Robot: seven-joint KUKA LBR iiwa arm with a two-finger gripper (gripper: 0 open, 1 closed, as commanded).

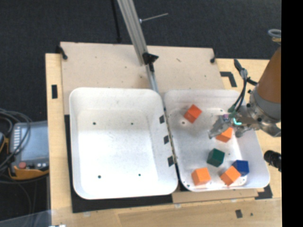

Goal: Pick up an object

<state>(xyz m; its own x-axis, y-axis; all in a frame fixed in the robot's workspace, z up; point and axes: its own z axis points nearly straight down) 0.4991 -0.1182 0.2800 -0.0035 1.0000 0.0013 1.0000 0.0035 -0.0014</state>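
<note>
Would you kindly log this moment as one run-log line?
phase: reaching | gripper: over orange cube in right bin | grasp: unconfirmed | nearby: green cube, blue cube

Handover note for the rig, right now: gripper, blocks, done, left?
Gripper: low in the right bin, right at an orange block; grasp not confirmed.
Also in that bin: orange blocks at back, front and front right, green block, blue block.
Done: approach.
Left: secure one block, lift it.
</note>
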